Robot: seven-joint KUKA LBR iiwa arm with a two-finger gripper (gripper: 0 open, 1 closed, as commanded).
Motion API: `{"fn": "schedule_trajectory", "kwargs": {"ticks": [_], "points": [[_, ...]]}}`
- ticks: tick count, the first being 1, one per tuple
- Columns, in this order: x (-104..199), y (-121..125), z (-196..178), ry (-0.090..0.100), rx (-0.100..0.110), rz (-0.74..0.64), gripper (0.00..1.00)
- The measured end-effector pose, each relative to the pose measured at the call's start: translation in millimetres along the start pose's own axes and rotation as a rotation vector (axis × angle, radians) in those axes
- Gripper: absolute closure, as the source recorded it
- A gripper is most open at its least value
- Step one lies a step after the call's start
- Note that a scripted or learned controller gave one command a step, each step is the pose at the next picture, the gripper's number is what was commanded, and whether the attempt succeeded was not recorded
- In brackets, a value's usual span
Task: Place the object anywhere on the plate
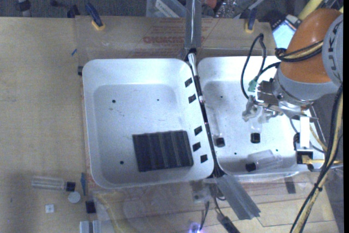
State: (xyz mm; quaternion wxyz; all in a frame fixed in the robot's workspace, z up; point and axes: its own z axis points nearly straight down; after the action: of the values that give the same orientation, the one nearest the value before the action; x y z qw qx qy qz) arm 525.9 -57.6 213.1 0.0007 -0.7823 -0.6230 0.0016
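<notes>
Jaw state: can't tell from this angle, the wrist housing covers it. Don't assume anything is held, because nothing shows in the gripper (254, 127).

Closest to the jaws is a small dark bit (254, 138), just under them on the floor of the right bin (232, 76). It's too small to identify, so ignore it unless it turns out to be part of the tool.

The object looks like the clear tube (263, 160). It lies flat on the floor, near the jaws on the side toward the bin's near wall, apart from them. I judge the pick is not yet made.

How to do the pick well:
- Centre over the middle of the tube, not over its dark end.
- Turn the wrist so the jaws close across the tube, not along it. It's round and will likely roll or squirt out otherwise.
- Come straight down. The near wall is close beside the tube, so watch clearance on that side.
- Confirm the tube is visibly between the jaws before lifting.

The dark ribbed plate (162, 151) is well apart from the jaws, across the divider (197, 100) in the left bin (136, 71). Lift clear of the divider before crossing. Release low, since a tube dropped onto the ribs could roll off.
</notes>
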Motion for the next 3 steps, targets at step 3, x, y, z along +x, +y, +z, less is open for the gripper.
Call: {"fn": "schedule_trajectory", "kwargs": {"ticks": [3], "points": [[228,8,-72,0.0,-0.003,-0.272,1.0]]}}
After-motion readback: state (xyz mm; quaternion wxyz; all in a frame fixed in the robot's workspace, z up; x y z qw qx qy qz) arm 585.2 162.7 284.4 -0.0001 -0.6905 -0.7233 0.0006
